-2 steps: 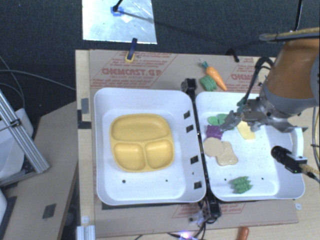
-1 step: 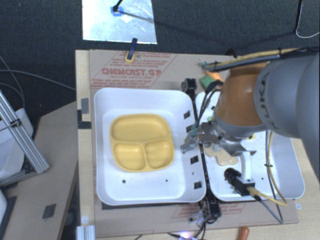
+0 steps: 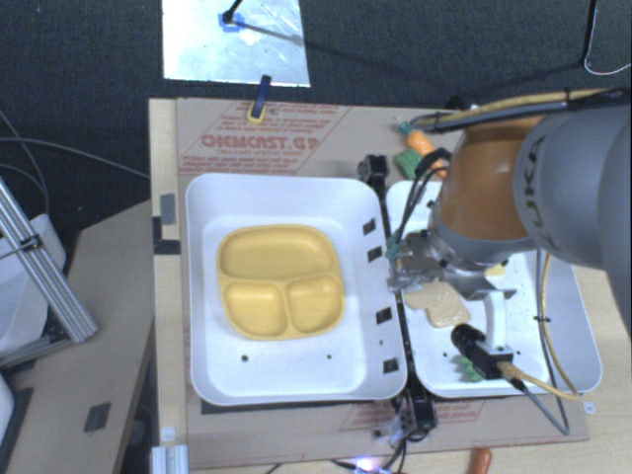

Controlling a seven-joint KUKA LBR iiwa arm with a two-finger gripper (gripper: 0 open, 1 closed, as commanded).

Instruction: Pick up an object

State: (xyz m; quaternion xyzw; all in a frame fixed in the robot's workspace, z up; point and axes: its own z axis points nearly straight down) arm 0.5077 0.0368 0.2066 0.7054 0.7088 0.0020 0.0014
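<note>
We see the grey arm with its orange band [image 3: 484,181] reaching in from the right, wrist angled down-left; the metal end effector [image 3: 420,270] hangs low, near the divider.

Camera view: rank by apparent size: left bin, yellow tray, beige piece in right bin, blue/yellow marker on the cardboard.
1. Left bin
2. Yellow tray
3. Beige piece, partly under the arm, so its full size is unsure
4. Marker

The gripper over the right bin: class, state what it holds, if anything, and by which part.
It cannot be told. The arm's wrist covers the gripper above the right bin. A beige piece lies just below it, but no fingers are seen around it.
</note>
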